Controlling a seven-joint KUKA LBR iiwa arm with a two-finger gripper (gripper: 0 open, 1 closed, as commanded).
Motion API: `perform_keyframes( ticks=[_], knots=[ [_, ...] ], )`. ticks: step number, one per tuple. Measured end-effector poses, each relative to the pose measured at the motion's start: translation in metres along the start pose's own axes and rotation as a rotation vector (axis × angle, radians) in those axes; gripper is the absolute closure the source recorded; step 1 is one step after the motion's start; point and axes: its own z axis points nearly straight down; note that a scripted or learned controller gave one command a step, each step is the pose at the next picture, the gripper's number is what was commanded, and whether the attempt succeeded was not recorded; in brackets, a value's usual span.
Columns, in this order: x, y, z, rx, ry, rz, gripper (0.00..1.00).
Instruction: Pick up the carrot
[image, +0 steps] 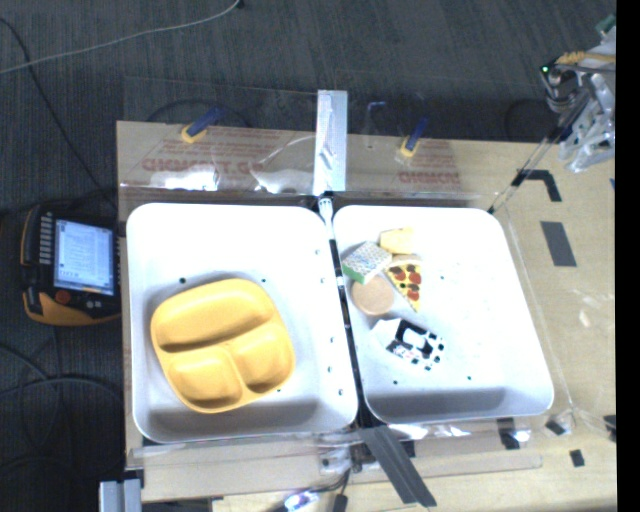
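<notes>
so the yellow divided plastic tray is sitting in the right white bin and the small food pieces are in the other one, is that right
Not quite. In the camera view the yellow divided plastic tray sits in the left white bin, not the right one. The small food pieces are in the other one, the right white bin, near its upper left corner.

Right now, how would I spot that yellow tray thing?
Find the left white bin of the two. The yellow tray lies in it, slightly askew. It is divided into three compartments, unlike the small food pieces clustered in the right bin.

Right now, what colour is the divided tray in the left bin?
Yellow tray, clearest in the camera view.
</notes>
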Motion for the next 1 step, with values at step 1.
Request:
perform_keyframes(
  ticks=[1],
  knots=[
    [-0.0214,-0.0310,-0.0384,0.003,0.002,-0.004,1.00]
  ],
)
